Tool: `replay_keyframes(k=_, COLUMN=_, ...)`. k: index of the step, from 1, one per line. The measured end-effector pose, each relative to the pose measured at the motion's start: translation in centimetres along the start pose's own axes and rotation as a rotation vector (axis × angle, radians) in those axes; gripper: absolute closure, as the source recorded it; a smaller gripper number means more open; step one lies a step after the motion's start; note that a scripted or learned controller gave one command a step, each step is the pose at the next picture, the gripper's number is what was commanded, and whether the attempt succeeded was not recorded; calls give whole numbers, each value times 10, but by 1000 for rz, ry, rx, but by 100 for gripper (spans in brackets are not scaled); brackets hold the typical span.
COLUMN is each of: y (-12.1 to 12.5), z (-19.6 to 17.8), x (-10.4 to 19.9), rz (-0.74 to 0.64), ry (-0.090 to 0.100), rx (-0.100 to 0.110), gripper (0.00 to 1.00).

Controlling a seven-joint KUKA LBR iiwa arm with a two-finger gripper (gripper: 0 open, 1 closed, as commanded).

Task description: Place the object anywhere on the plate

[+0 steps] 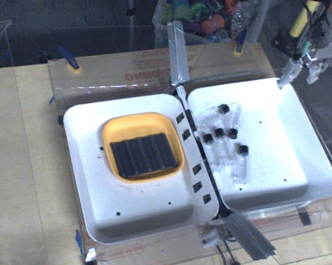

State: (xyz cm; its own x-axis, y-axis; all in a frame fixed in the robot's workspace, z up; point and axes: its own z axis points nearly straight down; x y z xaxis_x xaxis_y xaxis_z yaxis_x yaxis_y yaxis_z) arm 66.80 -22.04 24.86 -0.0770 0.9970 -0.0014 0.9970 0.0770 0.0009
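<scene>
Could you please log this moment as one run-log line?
gripper: above right bin's far corner | vials: in right bin | plate: left bin, holds dark tray

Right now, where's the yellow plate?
The yellow plate sits in the left white bin, a dark ridged block lying on it, left of the divider.

Clear black-capped vials (pixel 225 139) clustered in right bin; yellow plate (pixel 138 124) in left.

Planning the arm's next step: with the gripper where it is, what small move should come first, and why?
Probably move the gripper left and down over the vials. It sits at the right bin's far right corner, while the clear, black-capped vials lie clustered by that bin's left wall, and the plate waits in the left bin.
</scene>
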Motion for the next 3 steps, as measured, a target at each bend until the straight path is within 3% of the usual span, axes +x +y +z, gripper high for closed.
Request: replay_keyframes(k=3, y=0, z=14, x=0, rz=-417, ry=2, rx=0, gripper=0)
